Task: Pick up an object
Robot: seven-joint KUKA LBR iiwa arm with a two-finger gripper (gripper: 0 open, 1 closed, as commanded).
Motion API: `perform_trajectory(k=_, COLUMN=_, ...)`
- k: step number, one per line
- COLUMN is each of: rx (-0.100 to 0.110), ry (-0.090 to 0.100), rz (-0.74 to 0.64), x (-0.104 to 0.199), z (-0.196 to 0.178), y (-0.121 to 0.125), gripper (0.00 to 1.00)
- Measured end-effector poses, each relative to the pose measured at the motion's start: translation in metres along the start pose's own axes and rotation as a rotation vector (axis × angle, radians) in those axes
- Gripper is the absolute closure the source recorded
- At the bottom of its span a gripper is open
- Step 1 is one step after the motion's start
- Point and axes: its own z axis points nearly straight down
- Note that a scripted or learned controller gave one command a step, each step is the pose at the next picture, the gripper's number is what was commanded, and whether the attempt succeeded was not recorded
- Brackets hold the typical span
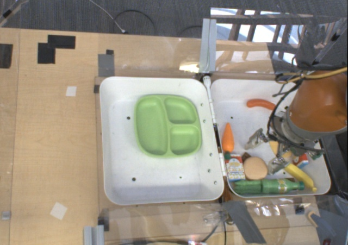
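A green sectioned plastic plate (167,125) is seen alone in the left white bin (117,178). In the right white bin (234,94) an orange carrot-shaped toy (228,137), a tan round bun (255,169), a green bottle (266,186) (lying along the near wall), a yellow banana (300,175) and an orange sausage-like piece (261,104) are gathered. The two-finger gripper (270,150) is held low over this clutter, fingers spread wide, nothing between them.
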Motion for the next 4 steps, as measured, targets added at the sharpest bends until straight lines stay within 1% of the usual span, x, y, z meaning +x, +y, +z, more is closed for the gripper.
perform_trajectory(k=1, rx=0.012, ry=-0.015, rz=-0.004, x=-0.006, z=-0.015, y=-0.002, gripper=1.00)
perform_trajectory(k=2, rx=0.010, ry=-0.014, rz=-0.004, x=-0.005, z=-0.014, y=-0.002, gripper=0.00)
perform_trajectory(k=3, rx=0.001, ry=0.001, rz=-0.050, x=-0.012, z=0.000, y=0.012, gripper=0.00)
perform_trajectory(k=4, rx=-0.007, ry=0.003, rz=0.059, x=-0.105, z=0.004, y=-0.023, gripper=0.00)
